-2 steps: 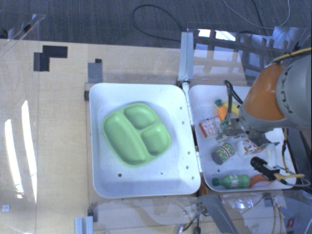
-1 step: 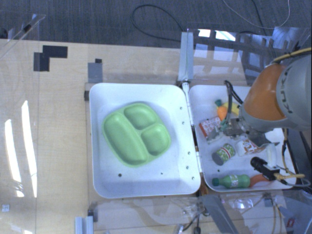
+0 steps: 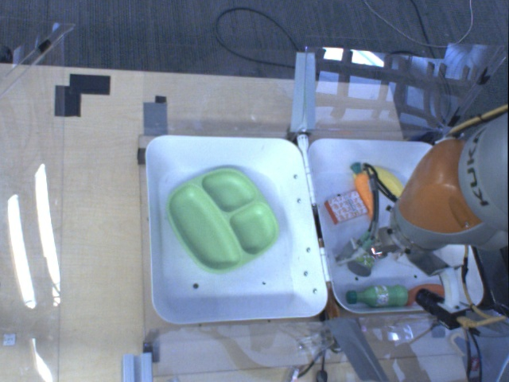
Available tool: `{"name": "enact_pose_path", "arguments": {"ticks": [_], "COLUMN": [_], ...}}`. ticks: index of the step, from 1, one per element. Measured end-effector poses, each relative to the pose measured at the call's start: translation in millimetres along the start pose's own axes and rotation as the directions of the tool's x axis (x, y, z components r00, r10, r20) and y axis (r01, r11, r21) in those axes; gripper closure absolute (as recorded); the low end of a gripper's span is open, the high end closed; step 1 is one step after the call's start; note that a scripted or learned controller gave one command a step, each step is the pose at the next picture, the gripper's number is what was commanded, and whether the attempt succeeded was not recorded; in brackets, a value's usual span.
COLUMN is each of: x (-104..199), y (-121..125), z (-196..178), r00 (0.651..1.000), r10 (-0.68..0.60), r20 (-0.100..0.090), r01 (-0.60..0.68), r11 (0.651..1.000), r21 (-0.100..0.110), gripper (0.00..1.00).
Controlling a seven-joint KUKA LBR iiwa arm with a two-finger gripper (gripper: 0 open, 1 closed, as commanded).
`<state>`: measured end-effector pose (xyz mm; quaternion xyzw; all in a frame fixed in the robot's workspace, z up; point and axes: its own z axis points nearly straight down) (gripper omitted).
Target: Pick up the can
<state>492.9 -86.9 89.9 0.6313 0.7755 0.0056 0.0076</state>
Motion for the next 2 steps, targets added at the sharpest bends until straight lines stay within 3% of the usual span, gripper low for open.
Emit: {"name": "enact_pose_path", "arguments": {"ticks": [1, 2], "x": [0.2, 68.6], "y": [4.0, 18.4], "z": [-11.8, -115.7], "r00": [1.000, 0.989], "r10": [-0.002, 0.146], "r20": [0.002, -0.002], "r01": [0.002, -0.146], "r11": [1.000, 0.989], "r21": [-0.009, 0.012], "gripper": [1.00, 1.00]}}
